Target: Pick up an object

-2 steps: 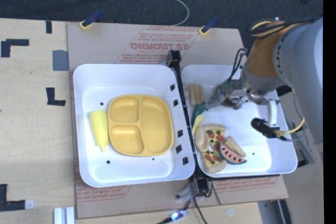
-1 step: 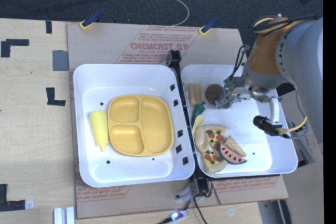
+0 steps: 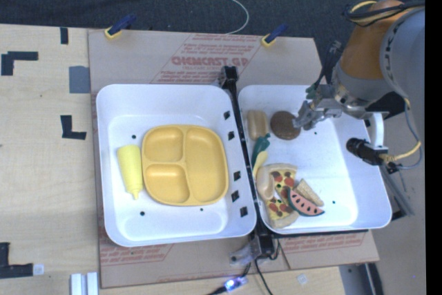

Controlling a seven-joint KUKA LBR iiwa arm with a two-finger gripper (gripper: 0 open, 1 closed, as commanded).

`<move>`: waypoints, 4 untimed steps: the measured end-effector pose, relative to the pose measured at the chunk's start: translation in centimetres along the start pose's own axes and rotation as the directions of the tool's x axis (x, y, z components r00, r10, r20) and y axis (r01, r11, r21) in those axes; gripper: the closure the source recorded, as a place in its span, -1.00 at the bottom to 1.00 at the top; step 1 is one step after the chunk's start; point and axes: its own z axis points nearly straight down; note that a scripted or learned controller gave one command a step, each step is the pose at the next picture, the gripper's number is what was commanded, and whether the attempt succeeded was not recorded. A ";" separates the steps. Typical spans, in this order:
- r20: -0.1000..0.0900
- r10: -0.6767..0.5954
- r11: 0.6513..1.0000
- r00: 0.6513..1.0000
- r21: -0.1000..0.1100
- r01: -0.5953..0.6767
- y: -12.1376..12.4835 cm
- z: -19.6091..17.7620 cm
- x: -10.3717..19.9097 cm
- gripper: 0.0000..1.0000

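Note:
The right bin (image 3: 345,217) holds several toy foods. A brown round cookie (image 3: 283,126) lies near its back left, with a tan bread piece (image 3: 257,124) just left of it. A green and yellow piece (image 3: 260,150) lies below them, and a pizza slice (image 3: 275,191) and a watermelon slice (image 3: 304,200) sit toward the front. My gripper (image 3: 304,118) hangs low at the cookie's right edge, touching or nearly touching it. Nothing is visibly between its fingers.
The left bin (image 3: 114,217) holds a yellow divided plate (image 3: 185,164) and a yellow bottle (image 3: 130,169) beside it on the left. The grey arm with its orange band (image 3: 366,52) comes in from the right. A black divider rail (image 3: 238,141) separates the bins.

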 end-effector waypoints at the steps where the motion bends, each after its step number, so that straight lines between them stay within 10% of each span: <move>1: 0.000 0.000 1.000 1.000 0.001 0.000 0.5 -4.3 0.0 1.00; 2: 0.000 0.000 1.000 1.000 0.002 0.000 0.5 -6.8 0.1 1.00; 4: -0.001 -0.002 1.000 1.000 0.007 0.002 -4.0 -5.7 10.3 1.00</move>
